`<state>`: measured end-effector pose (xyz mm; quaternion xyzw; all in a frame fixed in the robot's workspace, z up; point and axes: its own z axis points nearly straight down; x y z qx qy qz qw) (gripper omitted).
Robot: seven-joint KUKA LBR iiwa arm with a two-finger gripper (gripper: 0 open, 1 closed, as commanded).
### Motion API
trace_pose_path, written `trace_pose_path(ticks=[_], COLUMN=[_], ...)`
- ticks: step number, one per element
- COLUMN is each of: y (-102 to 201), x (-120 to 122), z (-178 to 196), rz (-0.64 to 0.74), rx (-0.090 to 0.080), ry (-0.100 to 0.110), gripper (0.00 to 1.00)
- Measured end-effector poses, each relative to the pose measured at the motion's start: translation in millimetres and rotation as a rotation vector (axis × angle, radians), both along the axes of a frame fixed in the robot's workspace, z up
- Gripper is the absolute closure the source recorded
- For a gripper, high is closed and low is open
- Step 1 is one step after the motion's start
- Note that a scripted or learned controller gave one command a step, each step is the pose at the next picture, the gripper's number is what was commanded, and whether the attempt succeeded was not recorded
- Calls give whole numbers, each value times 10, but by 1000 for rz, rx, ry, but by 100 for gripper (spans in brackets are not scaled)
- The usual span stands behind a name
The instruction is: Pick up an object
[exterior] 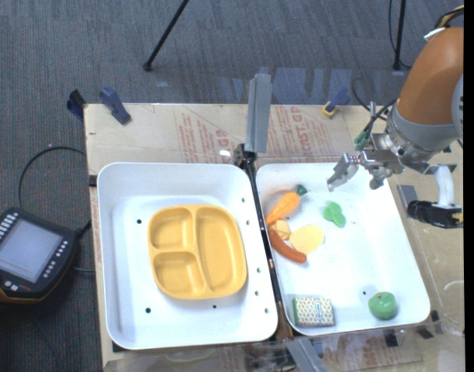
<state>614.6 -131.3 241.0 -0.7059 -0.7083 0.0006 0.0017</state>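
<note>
Claw [359, 170] open, holding nothing — above right bin [399, 262]; cardboard lettering unreadable.

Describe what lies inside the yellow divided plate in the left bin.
The yellow divided plate shows three bare compartments with nothing in them. It rests on the floor of the left bin; the patch of floor beneath it is covered.

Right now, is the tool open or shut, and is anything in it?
Open. The tool hangs above the right bin's far edge with its two fingers spread apart and nothing between them; the toy carrot lies below.
</note>
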Motion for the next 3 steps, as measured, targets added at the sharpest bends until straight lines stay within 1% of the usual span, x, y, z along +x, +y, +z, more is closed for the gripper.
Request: trace_pose_path(ticks=[1, 2, 3], y=[268, 464, 452], x=[221, 352, 302], z=[-976, -1437, -1423], rz=[-49, 45, 42], rx=[1, 2, 1], ry=[12, -19, -2], gripper=[0, 0, 100])
